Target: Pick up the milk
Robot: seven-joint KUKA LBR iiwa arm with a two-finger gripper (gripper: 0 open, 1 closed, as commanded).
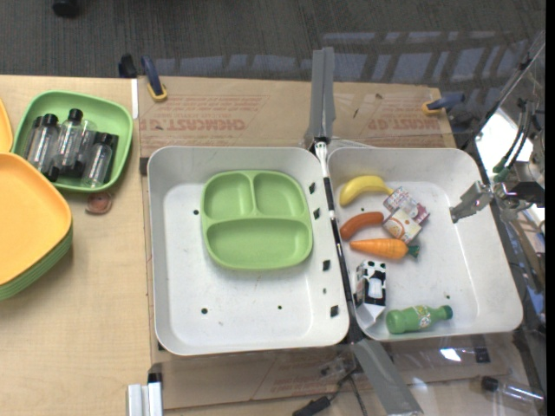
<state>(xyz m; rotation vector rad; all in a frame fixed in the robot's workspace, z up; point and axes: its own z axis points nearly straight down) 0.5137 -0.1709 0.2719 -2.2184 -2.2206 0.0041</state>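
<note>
A green bottle (418, 318) lies on its side at the near edge of the right bin (486, 306). Just beyond it, against the bin's left wall, rests the milk (374, 283), a small carton in black-and-white cow patches, lying flat. A carrot (379, 248) sits past it. The end effector (473, 202) hovers by the far right wall; whether it is clenched or released, I cannot tell.

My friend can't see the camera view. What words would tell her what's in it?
A milk carton lies in the right white bin near a banana, sausage, carrot and green bottle, with the gripper above that bin's right side. The left bin holds a green divided plate.
</note>
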